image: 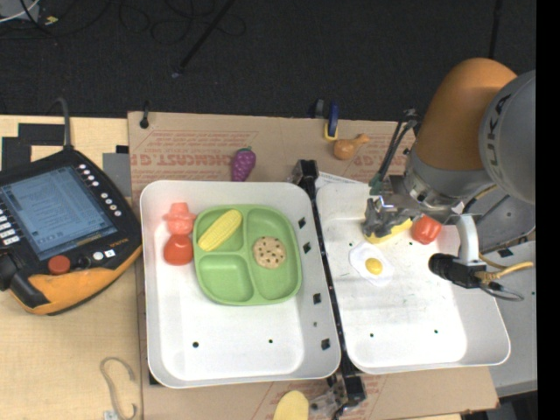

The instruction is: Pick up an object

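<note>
Camera view. Two white bins sit side by side on the worktop. The left bin carries a green tray with three compartments. A yellow corn cob lies in the tray's upper left compartment; a cookie lies in the upper right one. A pink and red toy stands just beside the tray's left edge, on the bin floor.

The right bin holds a fried egg near its middle, a yellow piece under the hand, and a red piece just right of that. The arm comes in from the right, its orange band above the wrist. The hand is low over the upper part of the right bin, at or touching the yellow piece. Whether its tips are wide, narrow or closed on that piece cannot be told. The egg lies just below the hand, apart from it.

Behind the bins, on brown cardboard, lie a purple toy and an orange duck. A pendant with a screen rests on the worktop, left of the bins. A yellow lump sits at the front edge, below the bins.
</note>
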`<action>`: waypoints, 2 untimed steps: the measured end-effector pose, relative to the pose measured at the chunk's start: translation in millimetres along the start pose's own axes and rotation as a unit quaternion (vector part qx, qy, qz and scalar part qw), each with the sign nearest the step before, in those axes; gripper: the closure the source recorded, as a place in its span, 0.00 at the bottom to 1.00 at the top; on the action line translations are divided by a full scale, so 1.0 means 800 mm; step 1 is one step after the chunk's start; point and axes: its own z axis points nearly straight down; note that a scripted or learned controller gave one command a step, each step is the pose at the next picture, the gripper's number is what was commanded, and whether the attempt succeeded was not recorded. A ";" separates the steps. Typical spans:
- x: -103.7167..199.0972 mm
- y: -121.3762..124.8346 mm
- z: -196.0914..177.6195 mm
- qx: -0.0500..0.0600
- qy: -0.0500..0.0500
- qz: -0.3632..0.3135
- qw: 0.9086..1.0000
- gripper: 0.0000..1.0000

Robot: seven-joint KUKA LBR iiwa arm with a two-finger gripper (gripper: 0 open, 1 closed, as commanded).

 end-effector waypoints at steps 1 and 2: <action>0.057 -0.013 -0.024 -0.001 0.000 0.000 1.000 1.00; 0.054 -0.025 -0.021 0.000 -0.001 0.002 1.000 1.00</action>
